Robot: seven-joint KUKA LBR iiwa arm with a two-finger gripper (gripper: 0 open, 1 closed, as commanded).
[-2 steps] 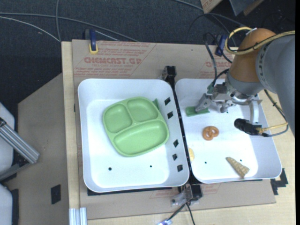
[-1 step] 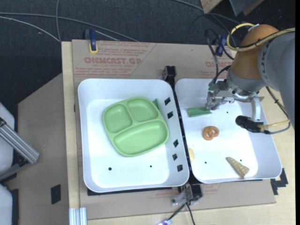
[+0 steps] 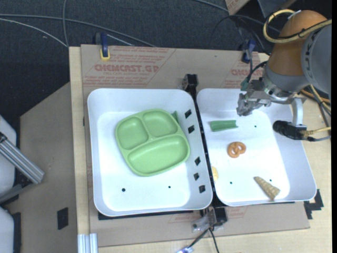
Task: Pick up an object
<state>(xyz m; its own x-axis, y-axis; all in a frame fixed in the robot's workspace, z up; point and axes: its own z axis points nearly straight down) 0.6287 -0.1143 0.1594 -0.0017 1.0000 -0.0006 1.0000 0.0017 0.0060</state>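
Right bin point(image 3: 295, 188): tan cone-shaped piece point(image 3: 267, 187) lying nearest the front edge; orange pretzel point(image 3: 236, 149) sitting mid-bin; flat green strip point(image 3: 223, 125) lying beyond it. Gripper point(image 3: 245, 107) hanging just past the strip, nothing visibly between its tips. Left bin point(image 3: 100, 141) is holding a green divided tray point(image 3: 152, 142).

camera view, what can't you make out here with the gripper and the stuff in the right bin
- Two-finger gripper: too small and blurred in the camera view to tell open from shut.
- Small yellowish thing at the right white bin's left wall: partly hidden by the wall.
- Grey arm with orange band: cut off by the right edge.
- Flat green strip: identity unclear.
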